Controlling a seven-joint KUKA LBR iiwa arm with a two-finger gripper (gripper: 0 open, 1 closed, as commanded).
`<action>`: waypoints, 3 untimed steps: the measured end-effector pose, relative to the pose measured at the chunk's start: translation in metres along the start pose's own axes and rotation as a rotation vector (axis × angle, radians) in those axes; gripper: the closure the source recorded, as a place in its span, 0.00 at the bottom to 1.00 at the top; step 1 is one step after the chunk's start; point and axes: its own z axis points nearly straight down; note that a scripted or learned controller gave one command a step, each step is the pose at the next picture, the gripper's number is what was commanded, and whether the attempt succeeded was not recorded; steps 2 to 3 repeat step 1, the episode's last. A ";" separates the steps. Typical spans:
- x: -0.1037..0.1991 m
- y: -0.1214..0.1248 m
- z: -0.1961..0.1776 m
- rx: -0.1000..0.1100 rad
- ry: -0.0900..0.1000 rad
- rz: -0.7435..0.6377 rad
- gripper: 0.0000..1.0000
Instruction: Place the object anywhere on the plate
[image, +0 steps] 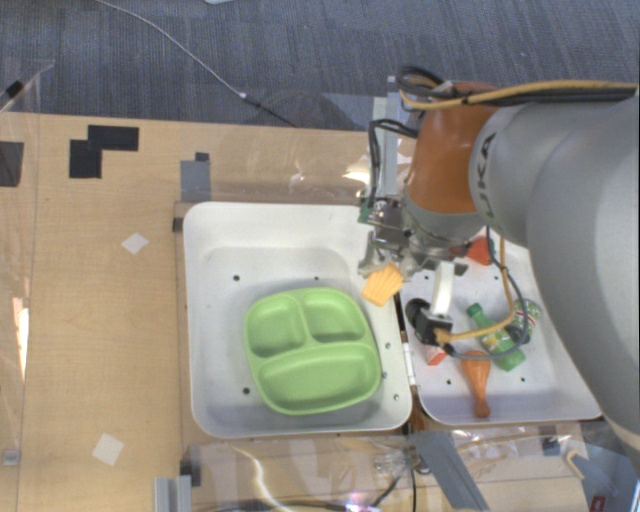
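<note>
A green plate (313, 350) with three compartments lies in the left white bin (220, 300). My gripper (386, 271) hangs over that bin's right edge, just up and right of the plate's top right corner. A small yellow-orange wedge (380, 289) sits between its fingers and hangs below them, so the gripper is shut on it. The wedge is off the plate, close to its rim.
The right bin (545, 395) holds an orange carrot (477, 381), a green bottle-like item (501, 338) and a red piece (481, 251), all partly under the arm. The ridge between the two bins (407, 375) runs below the gripper. Cables loop off the wrist.
</note>
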 end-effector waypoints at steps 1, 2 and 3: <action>0.000 0.000 0.000 -0.001 0.000 0.001 0.00; 0.000 0.000 0.000 -0.001 0.000 0.001 0.00; 0.000 0.000 0.000 -0.001 0.000 0.001 0.00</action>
